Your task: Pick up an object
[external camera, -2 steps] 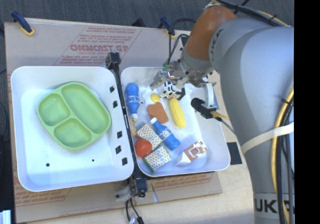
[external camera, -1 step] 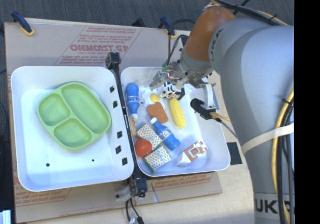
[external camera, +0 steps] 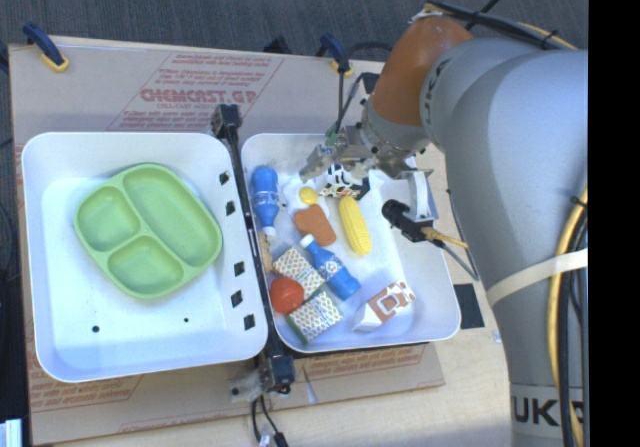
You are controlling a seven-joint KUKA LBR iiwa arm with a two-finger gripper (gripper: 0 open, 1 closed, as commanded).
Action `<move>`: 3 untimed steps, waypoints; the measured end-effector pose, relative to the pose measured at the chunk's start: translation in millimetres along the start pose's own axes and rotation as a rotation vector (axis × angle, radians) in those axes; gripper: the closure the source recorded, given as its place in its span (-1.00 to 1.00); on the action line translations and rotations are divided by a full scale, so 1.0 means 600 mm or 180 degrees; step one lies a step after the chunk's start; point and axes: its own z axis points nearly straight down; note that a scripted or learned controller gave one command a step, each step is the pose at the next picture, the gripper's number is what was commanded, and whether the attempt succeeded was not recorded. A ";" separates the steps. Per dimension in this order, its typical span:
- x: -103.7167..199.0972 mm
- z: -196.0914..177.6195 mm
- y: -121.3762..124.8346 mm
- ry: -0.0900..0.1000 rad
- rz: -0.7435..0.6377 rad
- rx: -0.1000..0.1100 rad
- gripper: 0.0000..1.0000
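- The table (external camera: 90,70) is covered with brown cardboard printed in red lettering, held at its far edge by blue clamps (external camera: 45,45); dark grey carpet lies beyond it.
- Two shallow white bins sit side by side, touching along a black hinge strip.
- The left bin (external camera: 50,335) holds a green divided plate (external camera: 148,228).
- The right bin (external camera: 435,310) holds the objects: a blue bottle (external camera: 264,191), a yellow corn cob (external camera: 354,223), a red ball (external camera: 286,294), a small carton (external camera: 388,304) and a black-and-white cow figure (external camera: 338,178).
- The gripper (external camera: 345,160) hangs over the far end of the right bin, just above the cow figure; whether it is wide, narrow or holding anything cannot be made out.
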 end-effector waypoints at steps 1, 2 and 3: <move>0.001 0.000 0.000 -0.0005 0.0001 0.0001 -1.00; 0.014 0.000 -0.003 -0.0009 0.0003 0.0008 -1.00; 0.024 -0.001 -0.017 -0.0010 0.0005 -0.0007 -1.00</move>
